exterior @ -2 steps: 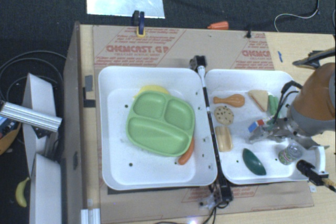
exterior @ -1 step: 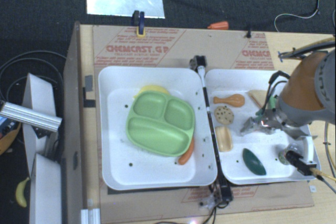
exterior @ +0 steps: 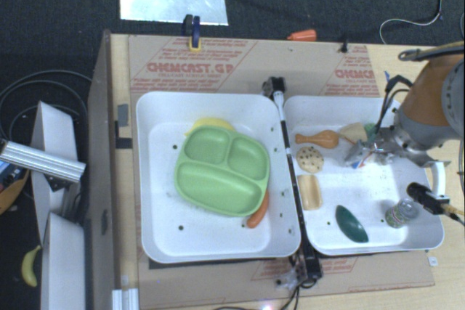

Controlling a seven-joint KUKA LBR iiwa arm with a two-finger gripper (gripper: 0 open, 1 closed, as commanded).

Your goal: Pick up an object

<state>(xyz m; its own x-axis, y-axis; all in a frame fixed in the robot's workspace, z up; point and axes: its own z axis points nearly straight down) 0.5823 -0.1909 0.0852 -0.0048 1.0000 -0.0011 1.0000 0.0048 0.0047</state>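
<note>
Several small things are lying close together in my right bin (exterior: 328,243), and my gripper (exterior: 361,154) is hovering near the chicken leg (exterior: 320,139). I cannot tell its finger state. It may be bumping neighbors aside.

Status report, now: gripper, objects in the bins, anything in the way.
Gripper low in right white bin, nothing seen between fingers. Tan drumstick toy, speckled cookie, dark green leaf lie loose. Green divided plate in left bin.
</note>
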